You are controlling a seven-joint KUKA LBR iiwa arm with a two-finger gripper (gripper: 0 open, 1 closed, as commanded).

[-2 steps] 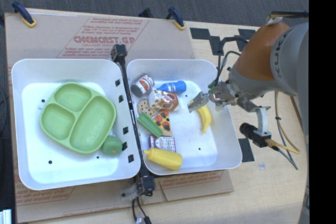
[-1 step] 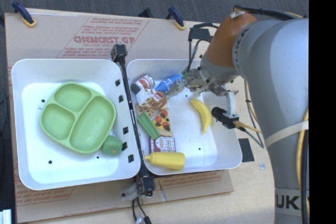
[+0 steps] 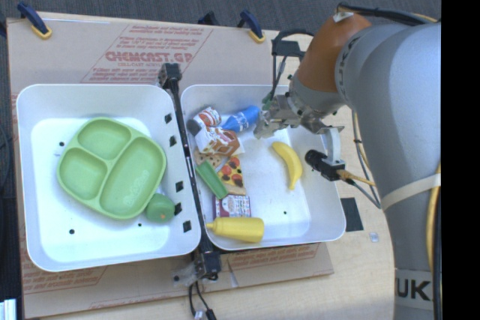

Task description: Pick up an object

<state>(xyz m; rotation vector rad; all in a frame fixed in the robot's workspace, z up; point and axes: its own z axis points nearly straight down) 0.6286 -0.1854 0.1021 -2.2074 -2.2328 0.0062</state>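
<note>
My gripper (image 3: 268, 122) hangs low over the back of the right bin (image 3: 328, 216), at the end of the grey arm with its orange band. It is just right of a blue bottle (image 3: 244, 117) and just above the upper end of a yellow banana (image 3: 289, 164). I see nothing held in it. To its left lies a heap: a red and white packet (image 3: 212, 133), a pizza-slice toy (image 3: 232, 174) and a green stick (image 3: 211, 180). A yellow bottle (image 3: 236, 228) lies on its side at the bin's front edge.
The left bin (image 3: 30, 112) holds a green divided plate (image 3: 112, 168) and a small green ball (image 3: 159, 208) by its front right corner. A black clamp rail (image 3: 182, 154) runs between the bins. Cardboard (image 3: 142, 52) lies under the bins, with blue clips at the back.
</note>
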